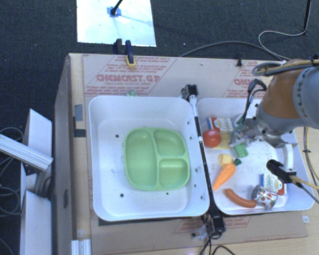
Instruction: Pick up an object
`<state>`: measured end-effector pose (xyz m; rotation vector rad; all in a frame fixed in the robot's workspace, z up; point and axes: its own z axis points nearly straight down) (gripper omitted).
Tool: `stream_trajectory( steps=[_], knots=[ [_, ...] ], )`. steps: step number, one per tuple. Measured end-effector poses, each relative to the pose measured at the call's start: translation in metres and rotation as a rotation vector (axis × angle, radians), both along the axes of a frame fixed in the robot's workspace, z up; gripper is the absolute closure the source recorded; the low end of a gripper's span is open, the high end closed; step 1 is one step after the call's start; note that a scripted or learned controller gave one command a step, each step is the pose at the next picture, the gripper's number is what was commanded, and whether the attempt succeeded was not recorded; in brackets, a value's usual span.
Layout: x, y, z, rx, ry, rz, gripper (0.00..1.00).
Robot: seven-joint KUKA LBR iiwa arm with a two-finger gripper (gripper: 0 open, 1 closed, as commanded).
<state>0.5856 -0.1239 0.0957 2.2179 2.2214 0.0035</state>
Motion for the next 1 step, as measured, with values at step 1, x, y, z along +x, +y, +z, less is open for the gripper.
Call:
stream_trajectory(
  steps=[1],
  knots=[
    [-0.0362, 0.0448, 0.0895, 0.001, 0.000, 0.002, 1.00]
  ],
)
